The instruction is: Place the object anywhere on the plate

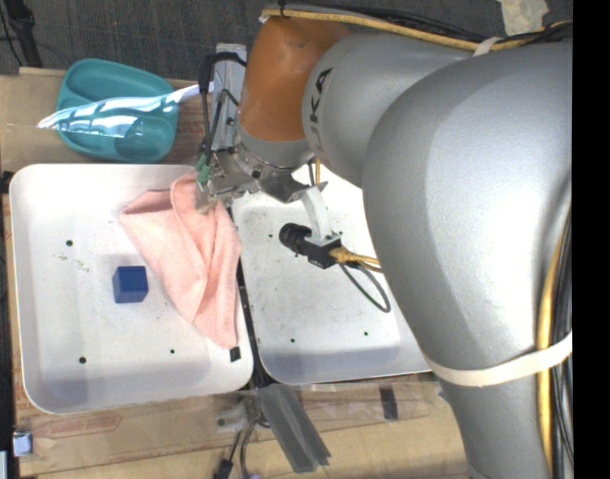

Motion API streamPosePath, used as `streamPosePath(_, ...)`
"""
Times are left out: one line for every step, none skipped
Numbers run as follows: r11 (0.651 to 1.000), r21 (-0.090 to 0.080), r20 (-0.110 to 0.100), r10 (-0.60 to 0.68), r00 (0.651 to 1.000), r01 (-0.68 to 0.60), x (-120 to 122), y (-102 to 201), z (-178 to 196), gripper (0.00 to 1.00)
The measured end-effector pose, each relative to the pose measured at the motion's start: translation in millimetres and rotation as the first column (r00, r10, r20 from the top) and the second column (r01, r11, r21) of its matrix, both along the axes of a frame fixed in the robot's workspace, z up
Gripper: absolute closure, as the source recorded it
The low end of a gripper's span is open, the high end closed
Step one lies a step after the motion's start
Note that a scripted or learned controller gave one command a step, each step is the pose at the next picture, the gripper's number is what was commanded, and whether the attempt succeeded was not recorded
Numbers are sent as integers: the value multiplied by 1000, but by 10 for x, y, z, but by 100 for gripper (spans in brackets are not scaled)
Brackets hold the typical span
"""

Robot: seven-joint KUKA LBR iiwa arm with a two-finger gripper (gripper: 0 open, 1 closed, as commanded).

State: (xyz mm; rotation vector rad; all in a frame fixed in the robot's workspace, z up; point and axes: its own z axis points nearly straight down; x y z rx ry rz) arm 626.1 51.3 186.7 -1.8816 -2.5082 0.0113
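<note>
The pincer point(217, 173) is down at the far edge of the bins, right over the seam where the two of them meet, tucked under the orange band point(275, 68) of the big grey arm point(464, 168). It sits against the top corner of a pink cloth point(200, 257), and the cloth gathers to a peak just there. Whether the pincer is clamped on that corner or only pressed into it I cannot tell from here, as the wrist shadows the spot.

From that peak the cloth spreads down and outward. Most of it lies in the left bin point(25, 267), and one long fold trails along the divider, touching the rim of the right bin point(314, 337). Near the cloth, but apart from it, a small blue block point(130, 283) sits on the floor of the left bin.

Beyond the left bin, on the wooden worktop point(75, 427), there is a teal dish point(95, 88) with a clear plastic wrapper point(105, 118) lying across it. It is the nearest thing to a plate I can pick out, though I would not swear it is the one meant.

As for the job, I would say it is barely begun. If the cloth is the object, it is at best being picked up. It is largely resting in the bin, not carried and not on any plate. What is left is nearly everything: a sure grip, a lift clear of the bin wall, a carry over to the plate and a release there.
</note>
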Motion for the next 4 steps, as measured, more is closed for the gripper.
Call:
streamPosePath(994, -1, -1, -110, 994, 110, -456, 163, 5, 100)
streamPosePath(987, -2, 2, -162, 987, 162, -396, 265, 8, 100)
streamPosePath(984, 0, 0, -179, 984, 179, 15, -327, 4, 100)
streamPosePath(979, 0, 2, -205, 979, 205, 310, -781, 290, 100)
